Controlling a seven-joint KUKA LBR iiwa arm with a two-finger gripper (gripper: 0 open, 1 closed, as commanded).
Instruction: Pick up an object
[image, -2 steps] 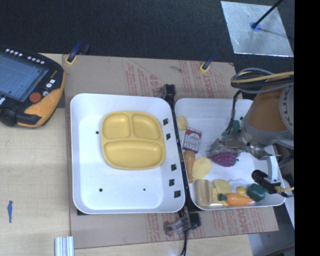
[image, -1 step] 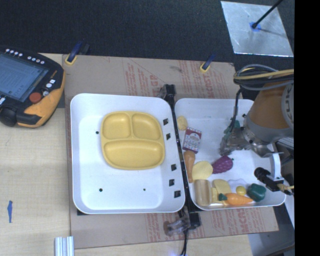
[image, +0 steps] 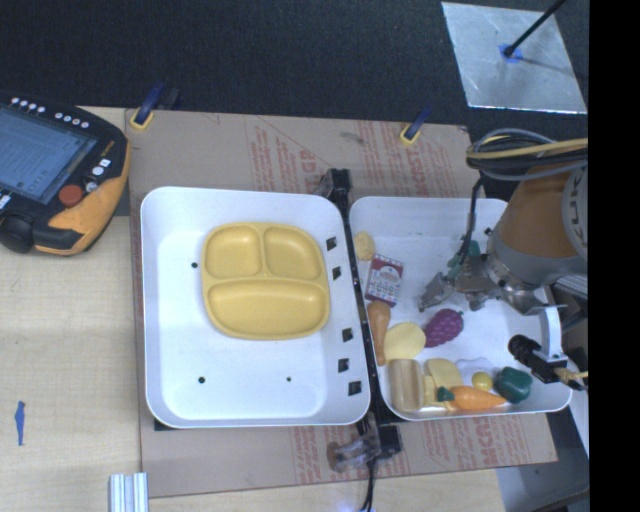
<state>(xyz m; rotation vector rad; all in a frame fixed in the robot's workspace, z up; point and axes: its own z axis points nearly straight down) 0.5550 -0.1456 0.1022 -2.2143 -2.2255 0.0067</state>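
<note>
My gripper (image: 455, 296) hangs over the middle of the right bin (image: 420, 222), open, with nothing between its fingers. Just below it lies a purple bunch of grapes (image: 443, 326). To its left sit a red and white box (image: 384, 279), an orange carrot (image: 379, 330) and a pale yellow lemon-like piece (image: 405, 340). Along the bin's front edge lie a tan cylinder (image: 404, 383), yellow pieces (image: 440, 376), another orange carrot (image: 476, 400) and a dark green item (image: 513, 383). A small yellow piece (image: 364, 246) rests at the bin's far left.
The left bin (image: 170, 330) holds a yellow divided plate (image: 265, 280). A teach pendant (image: 55, 180) lies on the bench at the far left. The grey and orange arm (image: 540, 225) covers the right bin's right side. A black part (image: 532, 356) juts out near the green item.
</note>
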